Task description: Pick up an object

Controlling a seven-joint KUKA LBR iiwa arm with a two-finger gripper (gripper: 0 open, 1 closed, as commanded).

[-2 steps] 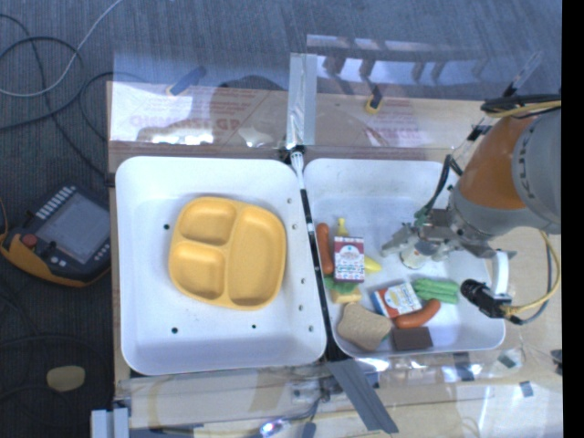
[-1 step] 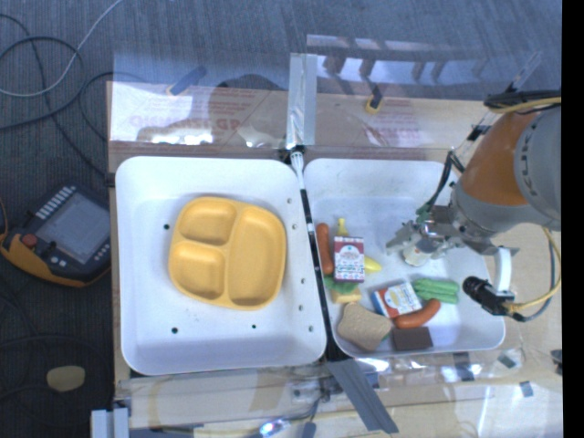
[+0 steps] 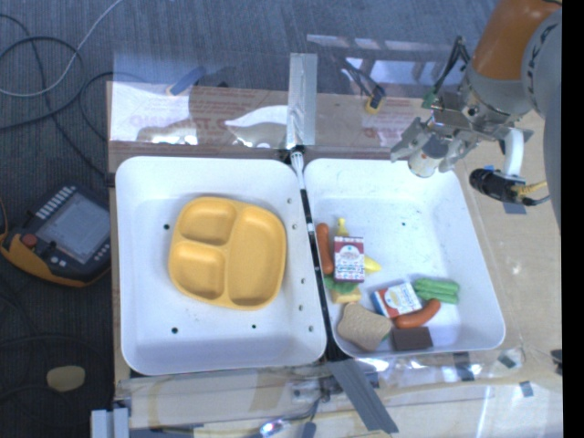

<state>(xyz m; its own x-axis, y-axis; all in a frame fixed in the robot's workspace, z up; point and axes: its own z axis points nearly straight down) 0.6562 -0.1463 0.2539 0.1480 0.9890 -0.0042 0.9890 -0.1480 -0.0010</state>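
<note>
Arm [image 3: 520, 26] cut off at top right corner, orange band partly out of frame. Hand [image 3: 427, 158] hanging over far edge of right bin [image 3: 474, 235], blurred against clutter behind; cannot tell if released or clenched. Nothing seen gripped.

Right bin: shallow white plastic, rounded corners, contents bunched toward near-left. Small red carton [image 3: 349, 258] lying flat over a yellow piece [image 3: 370, 265], mostly hidden, shape unclear. Orange carrot-like stick [image 3: 325, 247] just beside the divider wall. Green bit under carton's near edge, hard to make out. White-orange-blue packet [image 3: 396, 297] touching a red sausage [image 3: 418, 315], curved. Green pod-shaped item [image 3: 436, 289] just behind sausage. Tan bread slice [image 3: 363, 327], rough surface, touching a dark brown block [image 3: 411, 338] at near wall.

Left bin [image 3: 137, 336]: yellow compartment plate [image 3: 226, 251], three sections, glossy moulded plastic, centred.

Table [image 3: 529, 272] beige, taped edges. Teach pendant [image 3: 64, 235] on dark carpet left, cables partly cut off.
</note>
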